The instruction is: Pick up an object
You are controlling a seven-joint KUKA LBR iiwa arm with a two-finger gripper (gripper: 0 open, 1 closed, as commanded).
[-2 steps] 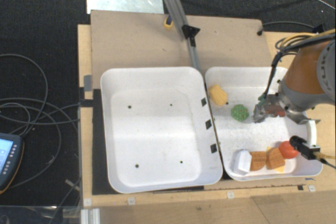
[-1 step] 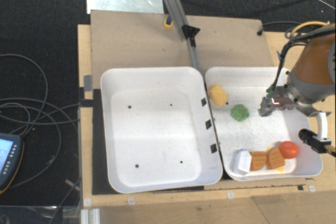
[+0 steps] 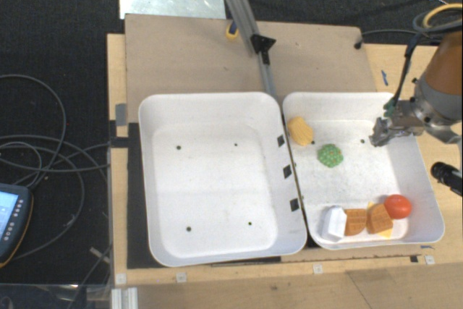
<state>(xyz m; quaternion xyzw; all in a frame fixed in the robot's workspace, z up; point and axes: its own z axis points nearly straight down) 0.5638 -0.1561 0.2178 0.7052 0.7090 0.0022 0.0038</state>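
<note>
White plastic right bin point(image 3: 427, 188); along its near wall a white block point(image 3: 333, 221), two orange-brown pieces point(image 3: 367, 220), a red ball point(image 3: 397, 206). Farther back, mid-floor, a green ball point(image 3: 330, 155); beyond, by the left wall, a yellow lump point(image 3: 300, 131). Gripper point(image 3: 379, 136) low over the far right side, apparently holding nothing; finger spread too blurred to tell.
</note>
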